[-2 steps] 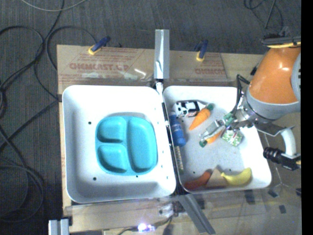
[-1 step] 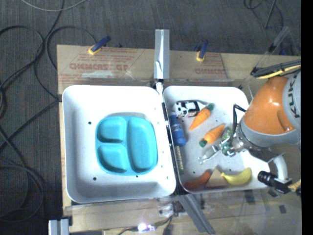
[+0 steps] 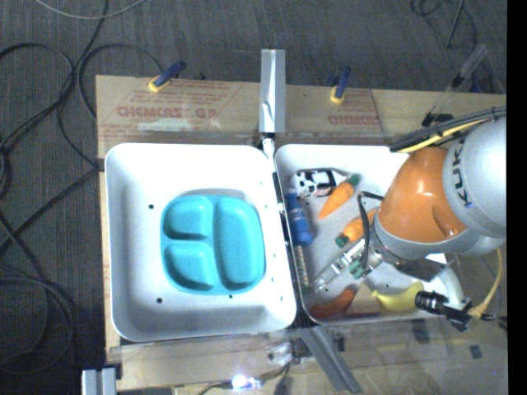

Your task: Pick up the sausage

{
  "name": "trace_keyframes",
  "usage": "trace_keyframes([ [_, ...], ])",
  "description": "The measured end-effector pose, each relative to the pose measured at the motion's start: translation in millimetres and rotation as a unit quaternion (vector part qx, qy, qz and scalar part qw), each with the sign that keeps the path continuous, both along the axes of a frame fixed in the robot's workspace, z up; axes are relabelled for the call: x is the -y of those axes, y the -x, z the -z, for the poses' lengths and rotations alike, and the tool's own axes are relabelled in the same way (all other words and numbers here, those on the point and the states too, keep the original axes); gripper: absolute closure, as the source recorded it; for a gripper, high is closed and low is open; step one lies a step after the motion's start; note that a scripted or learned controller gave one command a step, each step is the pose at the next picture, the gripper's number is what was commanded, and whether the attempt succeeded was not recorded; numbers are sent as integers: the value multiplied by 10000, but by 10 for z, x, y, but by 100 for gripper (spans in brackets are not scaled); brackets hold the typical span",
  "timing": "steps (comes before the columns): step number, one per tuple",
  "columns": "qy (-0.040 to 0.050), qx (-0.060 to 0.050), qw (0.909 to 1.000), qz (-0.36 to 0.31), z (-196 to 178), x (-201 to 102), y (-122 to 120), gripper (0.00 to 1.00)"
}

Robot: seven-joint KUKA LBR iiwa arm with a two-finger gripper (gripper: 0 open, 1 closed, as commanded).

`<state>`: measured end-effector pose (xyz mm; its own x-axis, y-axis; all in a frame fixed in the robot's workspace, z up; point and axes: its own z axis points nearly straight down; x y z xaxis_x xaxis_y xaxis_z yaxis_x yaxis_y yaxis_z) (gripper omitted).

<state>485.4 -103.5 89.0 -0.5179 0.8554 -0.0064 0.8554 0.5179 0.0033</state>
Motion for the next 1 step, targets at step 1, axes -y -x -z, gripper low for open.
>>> trace_keyframes([
  [1,-10,-30,10000,-33,-1282,-119,-357,0],
])
